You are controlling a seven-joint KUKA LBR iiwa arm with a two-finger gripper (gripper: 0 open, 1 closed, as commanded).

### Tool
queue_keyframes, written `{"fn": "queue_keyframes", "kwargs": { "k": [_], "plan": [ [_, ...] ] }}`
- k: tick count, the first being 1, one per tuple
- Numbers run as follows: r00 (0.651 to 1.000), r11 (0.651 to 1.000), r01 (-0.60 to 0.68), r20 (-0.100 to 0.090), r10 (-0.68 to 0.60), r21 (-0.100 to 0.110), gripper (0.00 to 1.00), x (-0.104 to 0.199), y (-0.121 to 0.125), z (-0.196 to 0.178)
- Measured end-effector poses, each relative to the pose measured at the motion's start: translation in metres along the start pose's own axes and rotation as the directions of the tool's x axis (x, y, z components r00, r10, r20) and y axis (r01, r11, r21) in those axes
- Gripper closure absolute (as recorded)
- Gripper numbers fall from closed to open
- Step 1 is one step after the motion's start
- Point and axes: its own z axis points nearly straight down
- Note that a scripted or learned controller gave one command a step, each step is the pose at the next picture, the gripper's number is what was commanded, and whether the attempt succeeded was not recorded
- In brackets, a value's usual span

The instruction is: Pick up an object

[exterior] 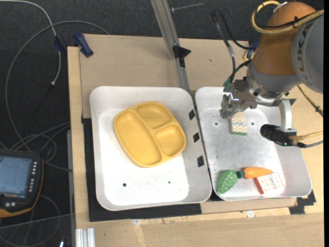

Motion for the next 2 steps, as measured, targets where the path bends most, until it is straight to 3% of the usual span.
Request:
{"fn": "queue_keyframes", "kwargs": {
  "k": [2],
  "plan": [
    [1.000, 1.000, -0.002, 0.000, 0.002, 0.000, 1.00, 0.093, 0.048, 0.017]
  ]
}}
